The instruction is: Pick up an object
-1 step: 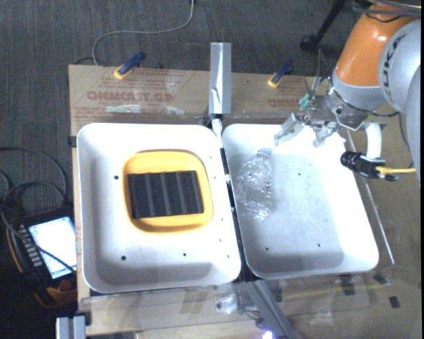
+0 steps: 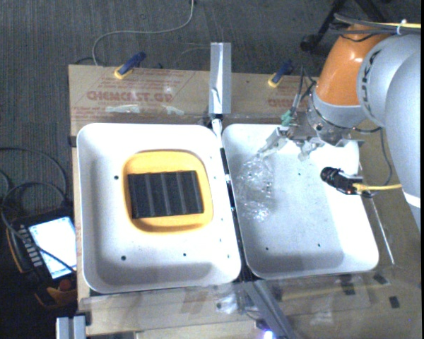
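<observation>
A crumpled clear plastic object (image 2: 256,184) lies in the left half of the right bin (image 2: 318,246). A yellow tray-like object with a black ridged insert (image 2: 167,191) rests in the middle of the left bin (image 2: 99,189). My gripper (image 2: 288,145) hangs over the far edge of the right bin, above and to the right of the clear plastic. It is open, its two grey fingers (image 2: 272,143) spread apart with nothing between them. The orange band and grey arm fill the upper right.
A black connector on a yellow cable (image 2: 337,178) hangs from the arm over the right bin's right side. A metal divider post (image 2: 220,76) stands behind the seam between the bins. Blue clamps (image 2: 129,64) hold cardboard at the back. A tablet (image 2: 51,242) lies on the floor at left.
</observation>
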